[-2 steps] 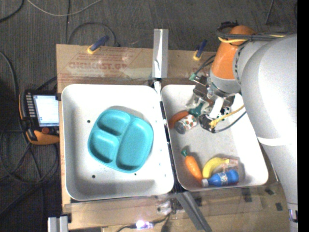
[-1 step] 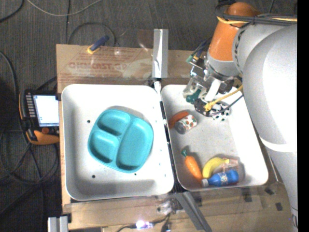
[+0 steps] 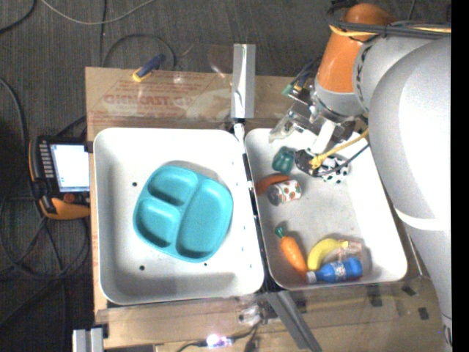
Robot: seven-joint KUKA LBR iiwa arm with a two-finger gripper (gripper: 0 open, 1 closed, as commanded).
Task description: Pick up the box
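A white left-hand bin (image 3: 110,196) holds a turquoise plastic tray with three compartments (image 3: 183,211), well to the left of the gripper. In the white right-hand bin (image 3: 381,218), just left of the gripper, lies a small teal box (image 3: 283,159). The gripper (image 3: 314,147) hangs over the bin's far end — whether its fingers are spread or pressed together cannot be told. Nearer the camera than the gripper lie an orange plastic carrot (image 3: 292,251), a yellow banana (image 3: 326,252) and a blue bottle (image 3: 338,270).
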